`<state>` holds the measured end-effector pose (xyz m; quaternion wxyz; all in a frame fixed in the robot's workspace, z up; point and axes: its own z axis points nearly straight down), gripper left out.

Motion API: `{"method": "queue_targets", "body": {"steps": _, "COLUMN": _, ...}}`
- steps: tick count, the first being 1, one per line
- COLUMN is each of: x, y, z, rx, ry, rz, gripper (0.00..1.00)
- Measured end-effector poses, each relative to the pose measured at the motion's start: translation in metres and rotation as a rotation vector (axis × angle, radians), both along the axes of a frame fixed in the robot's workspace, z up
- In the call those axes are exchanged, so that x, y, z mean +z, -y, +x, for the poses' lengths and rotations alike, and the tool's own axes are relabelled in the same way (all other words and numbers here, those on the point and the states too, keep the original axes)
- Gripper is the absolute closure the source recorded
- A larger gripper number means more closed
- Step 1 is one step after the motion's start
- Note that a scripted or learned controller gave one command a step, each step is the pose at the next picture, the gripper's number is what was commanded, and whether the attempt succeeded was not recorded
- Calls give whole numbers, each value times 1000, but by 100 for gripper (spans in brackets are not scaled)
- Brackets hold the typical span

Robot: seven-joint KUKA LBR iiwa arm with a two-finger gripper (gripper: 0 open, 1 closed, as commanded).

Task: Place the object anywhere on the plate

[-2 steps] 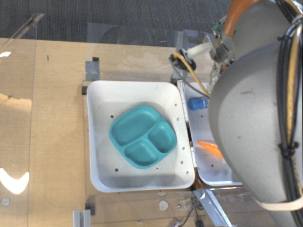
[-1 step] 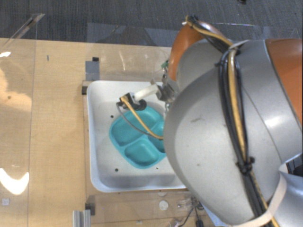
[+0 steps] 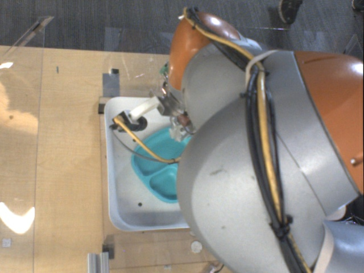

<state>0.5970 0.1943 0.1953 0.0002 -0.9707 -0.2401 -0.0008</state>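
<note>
A blue plate [image 3: 154,155] with divided compartments lies in the white bin [image 3: 122,206], toward its right side. My gripper [image 3: 179,131] hangs over the plate's far edge, below the orange band [image 3: 187,50] of the wrist. No loose object is visible on the part of the plate that shows. The grey arm hides the plate's right part and the bin's right side.
A yellow and black cable [image 3: 136,136] loops from the wrist across the bin's far left corner and over the plate. A small green bit [image 3: 165,70] peeks out beside the orange band. Bare wooden bench [image 3: 51,152] lies left of the bin.
</note>
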Motion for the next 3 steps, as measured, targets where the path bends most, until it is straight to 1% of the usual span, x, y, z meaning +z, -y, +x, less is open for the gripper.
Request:
{"method": "queue_targets", "body": {"steps": 1, "x": 11, "y": -20, "z": 47, "rx": 131, "ry": 1, "rz": -1, "gripper": 100}}
{"method": "queue_targets", "body": {"steps": 2, "x": -88, "y": -37, "z": 27, "rx": -219, "ry": 5, "rz": 4, "gripper": 100}}
{"method": "queue_targets", "body": {"steps": 3, "x": 7, "y": 58, "z": 10, "rx": -269, "ry": 4, "rz": 1, "gripper": 100}}
